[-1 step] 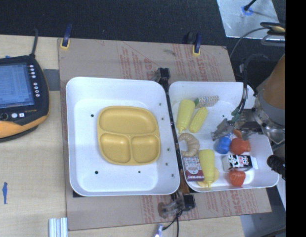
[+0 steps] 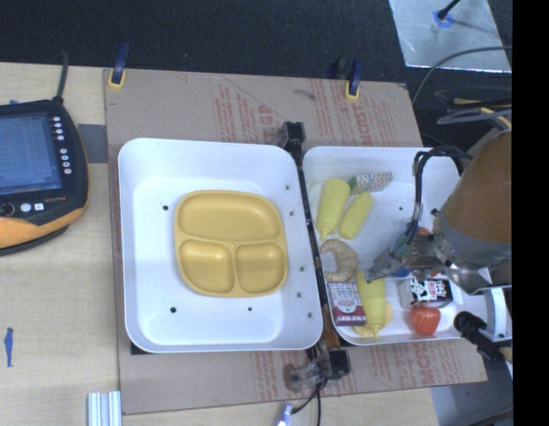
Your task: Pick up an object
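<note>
The claw (image 2: 387,264) hangs low in the right bin (image 2: 394,162), its thin dark fingers pointing left; whether they are parted or closed I cannot tell, and nothing shows between them. Just below its tip lies a yellow banana (image 2: 374,304), with a red-and-white packet (image 2: 342,302) beside that. Left of the tip sits a tan pastry ring (image 2: 339,257). Above are 2 yellow corn cobs (image 2: 342,209). Below and right rests a red tomato (image 2: 424,319). Far left, the other bin (image 2: 145,309) carries a yellow divided plate (image 2: 231,241). A tablet (image 2: 30,171) lies on the worktop (image 2: 52,344).
</note>
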